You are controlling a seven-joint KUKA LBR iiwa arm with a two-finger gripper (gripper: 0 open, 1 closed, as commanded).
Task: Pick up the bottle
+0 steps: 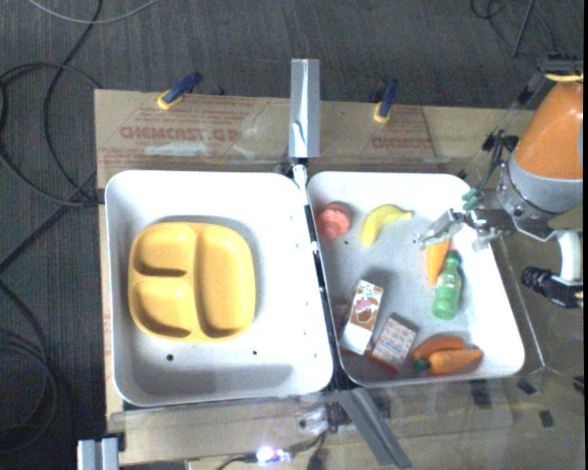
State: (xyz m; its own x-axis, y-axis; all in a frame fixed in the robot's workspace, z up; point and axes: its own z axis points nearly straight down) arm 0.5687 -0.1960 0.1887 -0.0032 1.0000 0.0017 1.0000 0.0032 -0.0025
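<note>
Camera view places the green bottle [447, 292] lying in the right bin [500, 355] beside a carrot [437, 258], the jaws [453, 225] just above it, their state indiscernible; judged light, rigid and slippery plastic, best gripped across its mid-body

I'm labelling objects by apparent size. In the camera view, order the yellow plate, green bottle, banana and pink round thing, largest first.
1. yellow plate
2. green bottle and banana: look about alike
3. pink round thing
</note>
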